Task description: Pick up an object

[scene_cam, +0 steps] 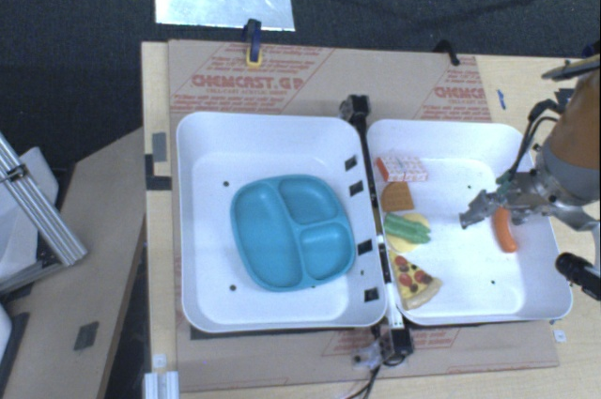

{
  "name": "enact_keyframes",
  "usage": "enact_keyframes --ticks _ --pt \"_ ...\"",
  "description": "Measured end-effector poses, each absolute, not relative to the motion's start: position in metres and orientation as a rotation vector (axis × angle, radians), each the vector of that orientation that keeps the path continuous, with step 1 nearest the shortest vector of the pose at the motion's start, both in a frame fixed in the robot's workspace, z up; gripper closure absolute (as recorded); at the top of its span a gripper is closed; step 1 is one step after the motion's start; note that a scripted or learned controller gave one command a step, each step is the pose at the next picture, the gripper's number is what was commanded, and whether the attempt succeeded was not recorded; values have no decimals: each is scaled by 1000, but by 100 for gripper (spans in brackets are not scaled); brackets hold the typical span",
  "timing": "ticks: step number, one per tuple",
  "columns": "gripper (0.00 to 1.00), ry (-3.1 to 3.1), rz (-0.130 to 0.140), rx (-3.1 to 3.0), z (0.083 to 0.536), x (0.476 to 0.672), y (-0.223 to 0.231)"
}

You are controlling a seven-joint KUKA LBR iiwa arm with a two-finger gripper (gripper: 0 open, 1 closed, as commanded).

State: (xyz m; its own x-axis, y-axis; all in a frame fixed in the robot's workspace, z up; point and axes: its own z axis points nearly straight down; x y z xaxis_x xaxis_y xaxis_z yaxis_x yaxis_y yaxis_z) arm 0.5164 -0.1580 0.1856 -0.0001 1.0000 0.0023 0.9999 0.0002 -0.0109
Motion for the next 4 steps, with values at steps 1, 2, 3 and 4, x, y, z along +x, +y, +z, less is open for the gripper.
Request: enact_keyframes --ticks 1,2,3,4 --pt "0 -2226 -1 -2219 191 520 -158" --pt "0 -2222 1 -2218 147 516 -151" --pt "0 -2220 2 -2218 84 516 -151" --pt "0 -2222 -1 -2220 84 517 -151"
